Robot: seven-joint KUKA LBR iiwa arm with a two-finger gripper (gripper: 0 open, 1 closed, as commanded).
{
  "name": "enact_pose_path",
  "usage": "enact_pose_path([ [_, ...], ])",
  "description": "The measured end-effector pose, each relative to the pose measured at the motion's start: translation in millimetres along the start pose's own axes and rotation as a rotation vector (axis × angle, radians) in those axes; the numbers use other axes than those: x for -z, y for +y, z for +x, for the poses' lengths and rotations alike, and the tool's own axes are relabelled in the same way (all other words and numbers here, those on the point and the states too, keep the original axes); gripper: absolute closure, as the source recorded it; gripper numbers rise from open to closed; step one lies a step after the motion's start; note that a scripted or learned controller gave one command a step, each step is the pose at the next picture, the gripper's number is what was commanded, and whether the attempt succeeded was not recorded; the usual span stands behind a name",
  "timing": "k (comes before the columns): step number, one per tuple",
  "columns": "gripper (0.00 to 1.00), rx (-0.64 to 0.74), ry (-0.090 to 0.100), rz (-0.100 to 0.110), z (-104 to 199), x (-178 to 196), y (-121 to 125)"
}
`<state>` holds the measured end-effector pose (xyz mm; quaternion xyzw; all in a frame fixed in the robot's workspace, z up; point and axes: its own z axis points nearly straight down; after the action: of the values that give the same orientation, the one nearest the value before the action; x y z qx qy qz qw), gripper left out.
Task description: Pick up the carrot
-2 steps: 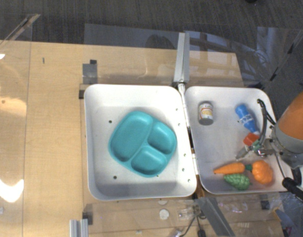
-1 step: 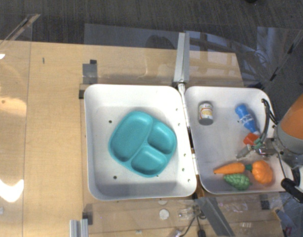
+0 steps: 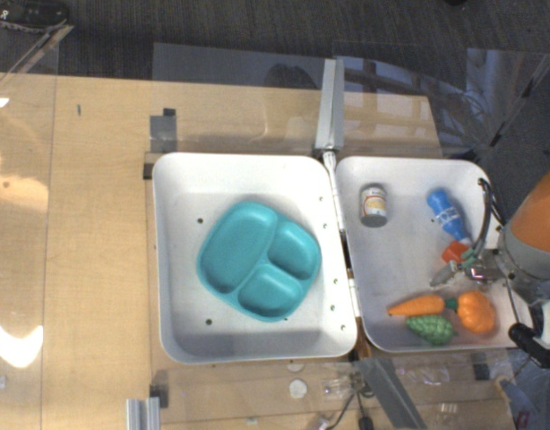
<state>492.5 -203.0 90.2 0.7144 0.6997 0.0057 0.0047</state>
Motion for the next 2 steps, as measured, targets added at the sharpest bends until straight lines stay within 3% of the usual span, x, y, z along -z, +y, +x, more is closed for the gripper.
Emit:
enact_pose_path([
  [1,0.00,0.040,-0.007,-0.003,7.3,0.3,0.2],
  [2,0.00,-0.024,-0.001,0.000,0.4,0.1,0.4],
])
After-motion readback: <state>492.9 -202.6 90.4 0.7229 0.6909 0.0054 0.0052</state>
